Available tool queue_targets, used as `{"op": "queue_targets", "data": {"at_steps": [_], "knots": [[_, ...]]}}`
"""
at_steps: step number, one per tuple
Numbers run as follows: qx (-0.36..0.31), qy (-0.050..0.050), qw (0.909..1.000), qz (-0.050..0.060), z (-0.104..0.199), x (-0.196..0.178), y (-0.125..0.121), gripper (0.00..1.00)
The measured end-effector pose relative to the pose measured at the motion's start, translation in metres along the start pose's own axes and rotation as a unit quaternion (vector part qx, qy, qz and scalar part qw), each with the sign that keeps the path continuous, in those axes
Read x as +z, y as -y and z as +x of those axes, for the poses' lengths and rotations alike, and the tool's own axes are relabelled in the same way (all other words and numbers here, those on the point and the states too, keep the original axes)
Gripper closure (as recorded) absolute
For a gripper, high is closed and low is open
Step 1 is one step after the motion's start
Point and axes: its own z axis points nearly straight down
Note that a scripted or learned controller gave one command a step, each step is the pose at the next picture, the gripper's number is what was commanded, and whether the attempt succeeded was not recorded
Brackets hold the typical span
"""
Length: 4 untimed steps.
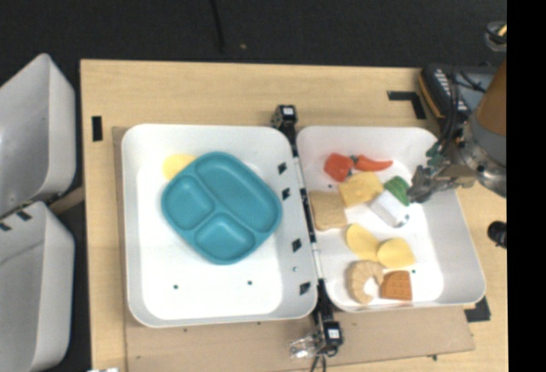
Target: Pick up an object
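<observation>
The right bin [452, 264] holds several toy foods. A red pepper [339, 165] and an orange-red chili [373, 163] lie at its back. A yellow wedge [361, 188] sits beside a green piece [397, 188] and a white block [389, 210]. A tan bread slice [328, 210] lies by the bin's left wall. Nearer the front are two yellow pieces [362, 239] [396, 253], a pale cookie [364, 281] and an orange waffle [396, 286]. My gripper [424, 185] hangs low at the bin's right side, just right of the green piece.
The left bin [145, 293] carries a teal divided plate [221, 206] with a small yellow item [177, 164] at its back-left edge. Black clips [284, 116] mark the seam between the bins. The grey arm [482, 136] enters from the right.
</observation>
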Motion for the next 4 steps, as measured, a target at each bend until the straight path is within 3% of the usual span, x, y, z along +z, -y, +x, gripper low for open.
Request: {"op": "queue_targets", "data": {"at_steps": [4], "knots": [[0.0,-0.001,1.0,0.001,0.214,0.004,-0.004,1.0]]}}
